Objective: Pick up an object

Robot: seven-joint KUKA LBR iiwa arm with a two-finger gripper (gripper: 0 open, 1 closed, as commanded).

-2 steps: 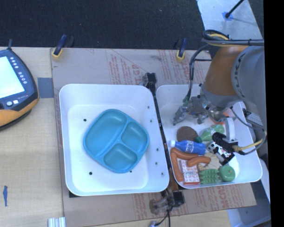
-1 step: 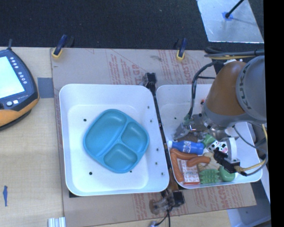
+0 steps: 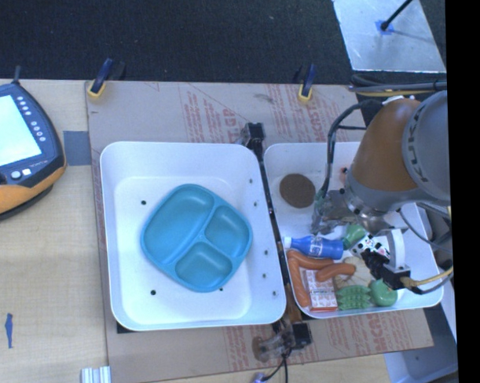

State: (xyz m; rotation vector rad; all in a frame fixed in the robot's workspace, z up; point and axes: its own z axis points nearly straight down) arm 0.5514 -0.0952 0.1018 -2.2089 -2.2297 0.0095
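The arm's gripper (image 3: 333, 212) is lowered into the right bin (image 3: 280, 163), just above the blue bottle (image 3: 318, 245); whether the fingers are open or closed cannot be told. Beside the bottle lie a brown disc (image 3: 296, 189), a sausage (image 3: 317, 264) and a green toy (image 3: 362, 297). Judged stage: descent to grasp. Next: close, then lift.

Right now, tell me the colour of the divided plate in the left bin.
Light blue, seen in the camera view.

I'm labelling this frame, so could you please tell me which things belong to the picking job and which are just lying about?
Job: claw, blue bottle, brown disc, orange sausage, green toy.
Lying about: blue divided plate, handheld screen, clamps.
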